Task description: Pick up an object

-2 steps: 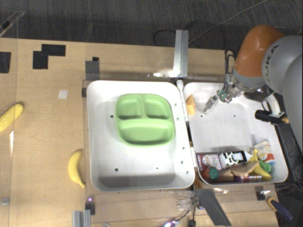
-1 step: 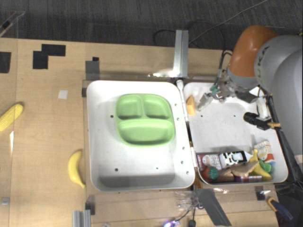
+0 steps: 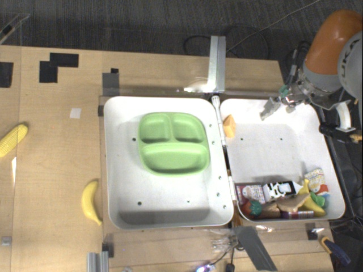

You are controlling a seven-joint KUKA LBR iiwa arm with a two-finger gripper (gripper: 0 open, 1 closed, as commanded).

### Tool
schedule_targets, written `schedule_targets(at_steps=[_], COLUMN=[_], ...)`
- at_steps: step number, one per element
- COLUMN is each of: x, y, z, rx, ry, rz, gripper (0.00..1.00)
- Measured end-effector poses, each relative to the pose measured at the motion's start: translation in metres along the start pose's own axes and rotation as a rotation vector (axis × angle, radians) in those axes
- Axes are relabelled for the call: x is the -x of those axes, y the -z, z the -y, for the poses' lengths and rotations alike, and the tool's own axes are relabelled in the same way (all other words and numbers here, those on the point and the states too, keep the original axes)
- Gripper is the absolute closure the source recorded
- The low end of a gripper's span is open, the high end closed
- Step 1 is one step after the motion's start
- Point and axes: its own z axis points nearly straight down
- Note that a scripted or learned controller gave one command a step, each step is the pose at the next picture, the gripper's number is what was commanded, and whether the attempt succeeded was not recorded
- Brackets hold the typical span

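- Your gripper (image 3: 271,107) hangs over the right bin's (image 3: 283,146) far edge; can't tell its state, nothing seen held.
- Objs: 1 orange piece (image 3: 229,126) at far-left, 1 pile (image 3: 283,197) at near edge.
- Left bin (image 3: 119,152): 1 green tray (image 3: 172,142).
- Bench: 2 bananas (image 3: 91,201).

Evenly lit from above, bright and somewhat washed out. White bins (image 3: 224,169) nearly overexposed, their walls fading into the floors. Soft shadow pooled along the near inner wall of the left bin, another faint one beside the green divided plate (image 3: 172,142). Small glare on the metal post (image 3: 217,67) at the bins' far junction. Dark and underexposed across the carpet strip at top. Overall soft focus, low resolution; packets (image 3: 283,196) in the right bin's near corner smeared, labels unreadable. Slight blur on the arm (image 3: 329,55) at right.
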Motion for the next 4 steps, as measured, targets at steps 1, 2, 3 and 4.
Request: schedule_targets(at_steps=[1, 2, 3, 4], x=[-0.002, -0.026, 0.017, -0.024], y=[-0.063, -0.067, -0.032, -0.063], z=[0.001, -0.004, 0.005, -0.007], rx=[-0.007, -0.007, 0.0, -0.001], ry=[0.143, 0.066, 0.11, 0.022], rz=[0.0, 0.01, 0.001, 0.011], gripper=[0.0, 0.0, 0.0, 0.0])
